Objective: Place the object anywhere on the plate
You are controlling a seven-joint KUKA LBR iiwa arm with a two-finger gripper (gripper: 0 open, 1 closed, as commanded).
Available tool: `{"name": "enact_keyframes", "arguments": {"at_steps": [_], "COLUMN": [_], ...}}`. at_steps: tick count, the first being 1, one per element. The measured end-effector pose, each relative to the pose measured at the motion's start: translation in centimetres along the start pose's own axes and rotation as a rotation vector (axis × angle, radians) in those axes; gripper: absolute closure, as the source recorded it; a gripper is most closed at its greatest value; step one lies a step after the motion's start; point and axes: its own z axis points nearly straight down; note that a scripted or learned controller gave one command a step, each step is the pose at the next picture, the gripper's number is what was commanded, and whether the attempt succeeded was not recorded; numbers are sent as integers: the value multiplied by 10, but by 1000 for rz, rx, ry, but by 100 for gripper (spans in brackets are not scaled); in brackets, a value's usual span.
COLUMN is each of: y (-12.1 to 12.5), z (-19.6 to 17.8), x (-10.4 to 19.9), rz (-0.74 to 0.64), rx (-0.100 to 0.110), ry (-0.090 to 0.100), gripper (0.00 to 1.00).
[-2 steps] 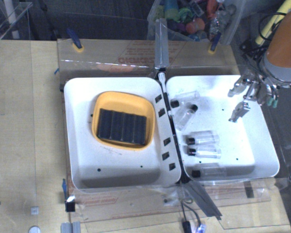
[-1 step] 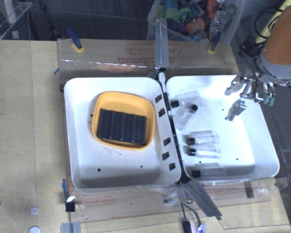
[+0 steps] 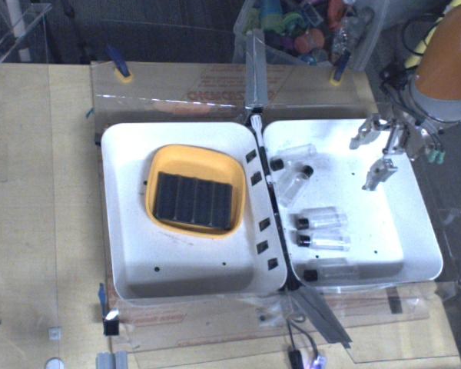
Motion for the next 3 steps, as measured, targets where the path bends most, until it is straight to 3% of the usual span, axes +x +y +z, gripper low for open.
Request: {"name": "enact_keyframes", "arguments": {"at_steps": [1, 2, 3], "y": [-19, -24, -22], "z": [16, -2, 4], "x": [-31, -28, -31], "rz": [-269, -502, -738], "rx": [-1, -1, -2], "ry": [-1, -2, -2], "gripper": [0, 0, 0]}}
